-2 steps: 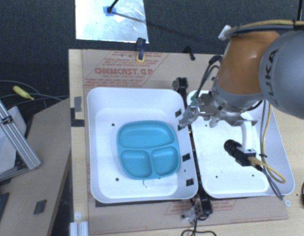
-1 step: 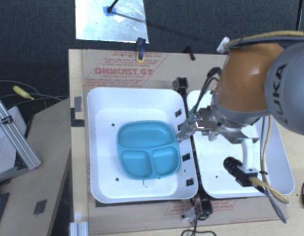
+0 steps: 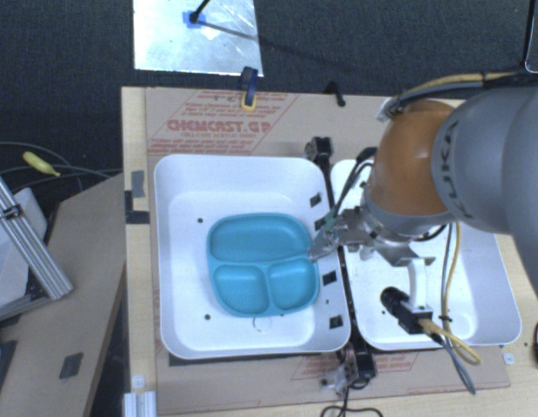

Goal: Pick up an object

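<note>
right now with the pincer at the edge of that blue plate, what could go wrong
1. The pincer sits at the right rim of the blue divided plate; a thin rim grasp may slip.
2. The plate lies close to the left bin's right wall, so lifting could catch it there.

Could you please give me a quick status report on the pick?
Gripper at blue plate's right rim, left bin. Grasp unconfirmed. No obstruction seen.
</note>
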`<control>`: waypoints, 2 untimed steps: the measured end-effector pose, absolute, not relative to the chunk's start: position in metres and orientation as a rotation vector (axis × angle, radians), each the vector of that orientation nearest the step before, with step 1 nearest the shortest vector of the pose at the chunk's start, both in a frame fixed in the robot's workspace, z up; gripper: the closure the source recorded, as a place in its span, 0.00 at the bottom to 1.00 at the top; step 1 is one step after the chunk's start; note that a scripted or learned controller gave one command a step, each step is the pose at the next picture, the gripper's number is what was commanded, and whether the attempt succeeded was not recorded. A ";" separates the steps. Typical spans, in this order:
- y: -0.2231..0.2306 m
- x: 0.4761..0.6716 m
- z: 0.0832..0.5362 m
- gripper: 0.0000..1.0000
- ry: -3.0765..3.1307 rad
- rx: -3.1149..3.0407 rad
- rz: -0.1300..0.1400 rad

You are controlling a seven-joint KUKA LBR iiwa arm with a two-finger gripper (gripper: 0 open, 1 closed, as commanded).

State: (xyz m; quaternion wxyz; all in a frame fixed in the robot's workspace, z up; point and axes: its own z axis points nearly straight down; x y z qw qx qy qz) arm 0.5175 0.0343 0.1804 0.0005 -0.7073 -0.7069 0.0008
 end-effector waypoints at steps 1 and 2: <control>0.154 0.486 0.260 0.00 -2.239 -2.206 -0.015; 0.161 0.485 0.083 0.00 -2.222 -2.219 0.005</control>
